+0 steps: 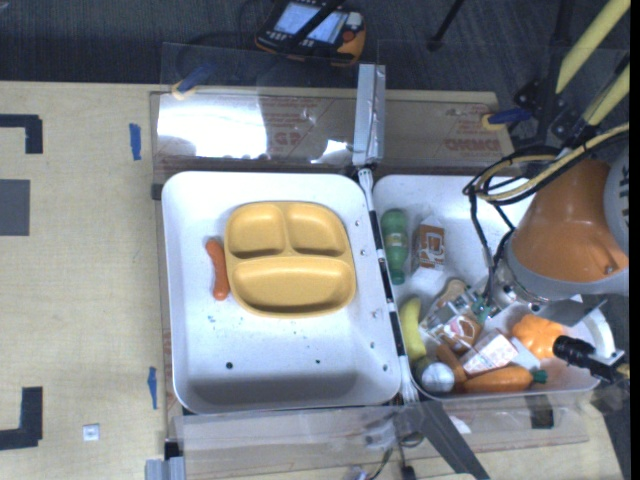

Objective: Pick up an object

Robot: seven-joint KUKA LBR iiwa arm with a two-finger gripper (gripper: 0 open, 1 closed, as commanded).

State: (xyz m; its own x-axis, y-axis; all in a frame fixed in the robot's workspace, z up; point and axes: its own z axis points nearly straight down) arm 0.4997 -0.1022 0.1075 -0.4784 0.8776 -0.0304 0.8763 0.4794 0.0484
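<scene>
My gripper [468, 316] reaches down into the right bin [455, 193], among a heap of small items near its front. Under and around it lie a clear wrapped packet [447, 320], a white and red carton [492, 352], an orange toy fruit [538, 334] and an orange carrot-like piece [497, 377]. A yellow banana [410, 326] and a silver ball [436, 376] sit just left of the heap. The arm's orange band [568, 230] covers the bin's right part. Nothing is visibly lifted.
A green bottle [395, 240] and a brown packet [431, 247] lie at the back of the right bin. The left bin [190, 298] bears a yellow divided plate [290, 257] and an orange sausage-shaped toy [218, 268]. A clear divider wall [368, 118] stands behind the bins.
</scene>
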